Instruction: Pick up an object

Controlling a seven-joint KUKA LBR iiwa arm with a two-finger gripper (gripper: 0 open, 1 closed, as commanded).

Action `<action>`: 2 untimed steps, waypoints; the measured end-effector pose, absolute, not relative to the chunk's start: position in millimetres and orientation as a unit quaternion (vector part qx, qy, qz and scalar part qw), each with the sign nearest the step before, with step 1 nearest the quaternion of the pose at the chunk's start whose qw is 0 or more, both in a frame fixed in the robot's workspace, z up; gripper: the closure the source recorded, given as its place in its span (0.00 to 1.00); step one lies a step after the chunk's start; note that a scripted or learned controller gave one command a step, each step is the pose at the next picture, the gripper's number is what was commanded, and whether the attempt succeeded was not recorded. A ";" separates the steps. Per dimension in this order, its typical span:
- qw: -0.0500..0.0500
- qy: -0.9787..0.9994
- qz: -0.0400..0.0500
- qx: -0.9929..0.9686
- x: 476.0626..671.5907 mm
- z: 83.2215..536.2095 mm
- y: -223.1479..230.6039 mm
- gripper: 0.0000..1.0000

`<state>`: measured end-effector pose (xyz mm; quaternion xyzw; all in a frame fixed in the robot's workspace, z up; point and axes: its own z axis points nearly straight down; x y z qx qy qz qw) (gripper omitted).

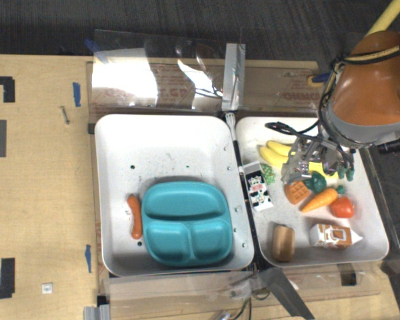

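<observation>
Brown cardboard covers the bench (33,199), which carries two white bins side by side: the left bin (113,139) holds a teal divided tray (185,222) against its near edge, with an orange sausage (135,216) touching the tray's left side. At the far edge of the right bin (377,235) the gripper (311,163) sits low over toy food, just beside the yellow bananas (277,153), a waffle (297,192), a carrot (320,199) and a tomato (343,207); whether its fingers are spread or closed I cannot tell. A brown bread roll (283,241) and a small carton (333,235) lie near the near edge, a printed card (257,187) against the left wall.
</observation>
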<state>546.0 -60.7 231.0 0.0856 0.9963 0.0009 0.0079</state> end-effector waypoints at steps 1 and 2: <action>0.005 0.999 0.000 0.053 582.0 272.6 -72.1 1.00; 0.009 0.999 0.000 0.053 583.9 283.4 -71.2 1.00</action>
